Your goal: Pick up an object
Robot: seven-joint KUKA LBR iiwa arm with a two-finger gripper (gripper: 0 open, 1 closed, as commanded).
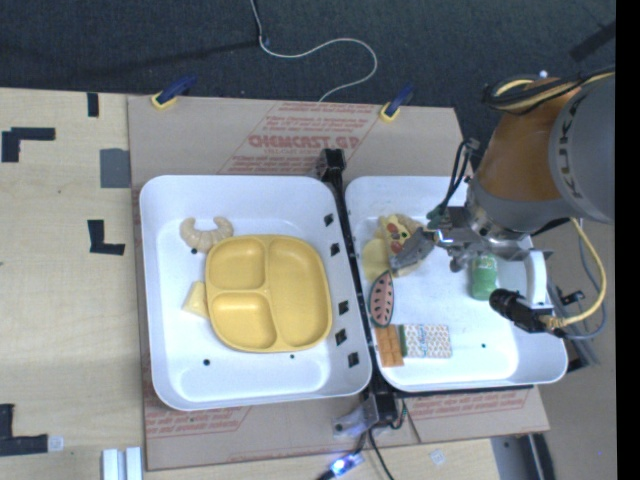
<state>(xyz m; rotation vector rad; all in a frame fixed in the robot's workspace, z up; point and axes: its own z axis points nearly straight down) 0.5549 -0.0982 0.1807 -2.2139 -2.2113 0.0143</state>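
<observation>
Green bottle (pixel 483 276), small and upright, beside the arm's wrist.

Pincer (pixel 412 253) above cluttered right bin (pixel 520 368)

Red lettering is printed on the cardboard sheet (pixel 300 143) beneath the bins; the largest line can be read, with some doubt, as "CHEMCAST GP". The smaller lines are illegible.

A small green bottle (pixel 483 276) lies in the right bin (pixel 520 368), near its right side.
</observation>
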